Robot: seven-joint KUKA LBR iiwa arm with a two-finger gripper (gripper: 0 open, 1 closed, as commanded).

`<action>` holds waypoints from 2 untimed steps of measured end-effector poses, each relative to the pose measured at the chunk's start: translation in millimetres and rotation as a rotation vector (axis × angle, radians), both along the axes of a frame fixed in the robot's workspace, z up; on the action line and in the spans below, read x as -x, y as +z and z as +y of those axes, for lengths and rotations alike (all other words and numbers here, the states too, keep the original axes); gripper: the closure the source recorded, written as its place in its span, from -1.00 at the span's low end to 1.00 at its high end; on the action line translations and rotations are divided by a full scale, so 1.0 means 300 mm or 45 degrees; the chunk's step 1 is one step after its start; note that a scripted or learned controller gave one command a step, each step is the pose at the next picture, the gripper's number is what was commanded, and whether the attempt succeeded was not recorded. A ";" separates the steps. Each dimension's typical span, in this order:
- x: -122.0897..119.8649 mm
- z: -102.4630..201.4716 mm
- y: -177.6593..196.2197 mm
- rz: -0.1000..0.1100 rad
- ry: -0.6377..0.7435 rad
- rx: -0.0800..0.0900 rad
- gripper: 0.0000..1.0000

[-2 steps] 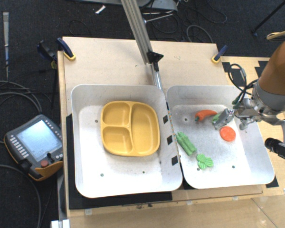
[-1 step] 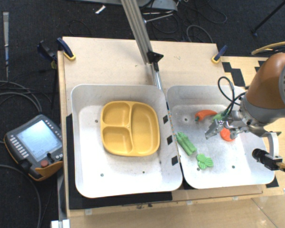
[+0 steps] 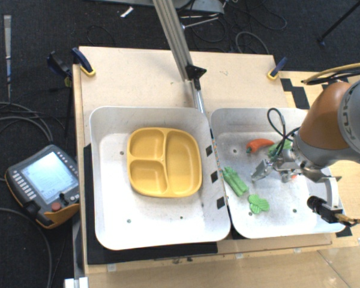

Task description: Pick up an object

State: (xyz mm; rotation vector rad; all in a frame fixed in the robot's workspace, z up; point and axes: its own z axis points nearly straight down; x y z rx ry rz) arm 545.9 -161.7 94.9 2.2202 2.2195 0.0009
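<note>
A robotics lab: a teach pendant [image 3: 43,186] and loose cables [image 3: 261,17] lie on dark floor beside the clamped bench [image 3: 138,77].

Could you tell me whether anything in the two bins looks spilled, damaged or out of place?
Nothing stands out. The yellow divided plate lies flat in the left bin; the orange toy and two green toys lie loose in the right bin, near the hand.
</note>
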 end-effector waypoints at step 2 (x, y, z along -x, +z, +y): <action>0.007 0.018 0.186 -0.003 0.003 0.000 1.00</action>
